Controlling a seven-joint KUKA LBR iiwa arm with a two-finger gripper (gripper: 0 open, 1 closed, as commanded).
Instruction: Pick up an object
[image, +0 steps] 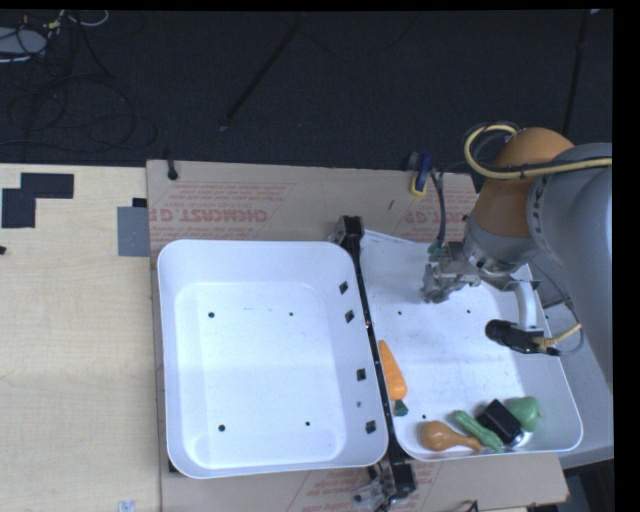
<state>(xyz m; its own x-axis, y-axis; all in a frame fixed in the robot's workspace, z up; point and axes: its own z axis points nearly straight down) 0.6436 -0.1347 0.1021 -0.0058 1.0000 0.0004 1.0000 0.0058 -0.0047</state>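
The gripper is seen hanging over the upper part of the right bin, with bare white floor beneath it; whether it is open or closed cannot be told, and nothing is seen held. The nearest thing is judged to be the carrot, which lies against the bin's left wall, at about seven o'clock from the gripper and well apart from it. Its long axis runs roughly from eleven to five o'clock. A cluster is seen farther off at the bin's lower edge, toward five o'clock: a tan gourd, a black block and a green toy.
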